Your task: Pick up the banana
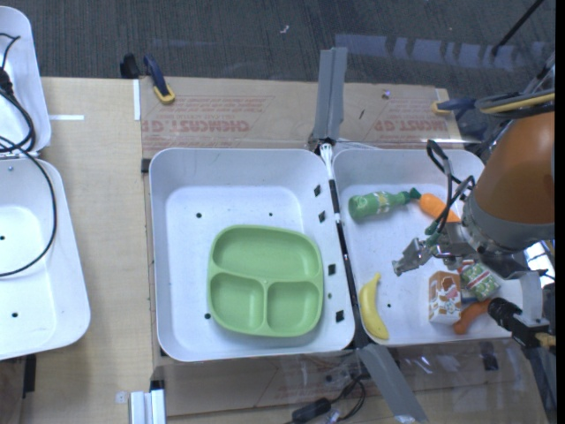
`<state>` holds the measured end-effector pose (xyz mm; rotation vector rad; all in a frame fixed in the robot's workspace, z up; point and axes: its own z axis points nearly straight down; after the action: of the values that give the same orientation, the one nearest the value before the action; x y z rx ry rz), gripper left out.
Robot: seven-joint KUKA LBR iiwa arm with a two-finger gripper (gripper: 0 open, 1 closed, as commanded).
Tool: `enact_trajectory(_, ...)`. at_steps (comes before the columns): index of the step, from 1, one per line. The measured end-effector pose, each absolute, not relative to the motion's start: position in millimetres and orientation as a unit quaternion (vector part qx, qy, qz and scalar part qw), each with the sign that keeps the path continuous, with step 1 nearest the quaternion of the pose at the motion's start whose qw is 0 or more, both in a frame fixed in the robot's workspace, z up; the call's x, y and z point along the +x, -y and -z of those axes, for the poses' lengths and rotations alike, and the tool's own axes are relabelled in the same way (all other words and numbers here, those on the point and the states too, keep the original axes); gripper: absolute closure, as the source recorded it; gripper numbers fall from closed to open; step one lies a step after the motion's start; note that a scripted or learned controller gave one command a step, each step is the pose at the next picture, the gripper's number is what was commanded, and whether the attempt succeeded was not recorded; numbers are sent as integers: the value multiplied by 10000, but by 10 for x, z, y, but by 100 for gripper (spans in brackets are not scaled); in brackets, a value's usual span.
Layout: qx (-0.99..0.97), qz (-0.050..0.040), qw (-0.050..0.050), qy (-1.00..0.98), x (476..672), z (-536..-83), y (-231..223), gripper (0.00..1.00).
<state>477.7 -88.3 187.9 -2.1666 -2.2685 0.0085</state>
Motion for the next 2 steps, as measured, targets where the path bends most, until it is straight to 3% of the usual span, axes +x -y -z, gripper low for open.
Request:
enact_trajectory(1,-7202,-42,24,6937,5032,-1871,-96,0)
enact_trajectory(2,-6378,-25,32,7702,4771,-1573,1258,0)
